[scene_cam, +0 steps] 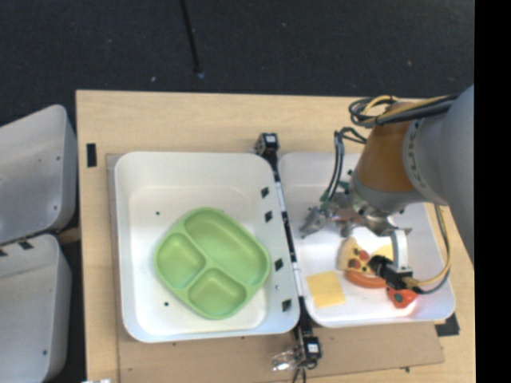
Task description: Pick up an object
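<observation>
Risk for you: hand [349, 218], grip state I cannot tell, hangs mid-right over the right bin [315, 174], and could miss the toys [369, 263] clustered lower right beside it.

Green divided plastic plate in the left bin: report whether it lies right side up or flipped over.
Right side up. The green divided plastic plate shows three hollow compartments facing the camera, lying flat on the left white bin's floor.

Even, bright overhead light; the 2 white bins [128, 206] glare, nearly washed out. Soft shadows lie inside their walls. The floor [239, 30] beyond the surface [200, 122] is dark. Focus is slightly soft throughout.
</observation>
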`<action>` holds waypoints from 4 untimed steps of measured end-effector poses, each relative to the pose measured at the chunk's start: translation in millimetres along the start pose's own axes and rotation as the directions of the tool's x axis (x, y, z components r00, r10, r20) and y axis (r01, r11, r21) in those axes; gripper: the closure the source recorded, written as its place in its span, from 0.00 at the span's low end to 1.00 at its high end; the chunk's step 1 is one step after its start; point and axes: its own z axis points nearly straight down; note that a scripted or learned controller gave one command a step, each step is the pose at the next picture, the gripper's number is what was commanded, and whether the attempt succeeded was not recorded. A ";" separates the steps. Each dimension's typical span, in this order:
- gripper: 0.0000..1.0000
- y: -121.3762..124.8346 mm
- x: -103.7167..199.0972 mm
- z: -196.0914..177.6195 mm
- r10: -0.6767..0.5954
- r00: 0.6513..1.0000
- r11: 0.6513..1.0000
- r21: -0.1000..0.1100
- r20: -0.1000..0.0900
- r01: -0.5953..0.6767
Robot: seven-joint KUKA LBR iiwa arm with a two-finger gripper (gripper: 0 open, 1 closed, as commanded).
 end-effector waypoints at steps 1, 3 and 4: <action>1.00 1.5 -0.8 -13.5 0.006 1.000 1.000 -0.005 -0.001 -0.006; 1.00 4.2 1.6 -121.0 -0.006 1.000 1.000 -0.009 0.000 0.006; 1.00 12.0 5.3 -182.3 -0.006 1.000 1.000 -0.011 0.000 0.006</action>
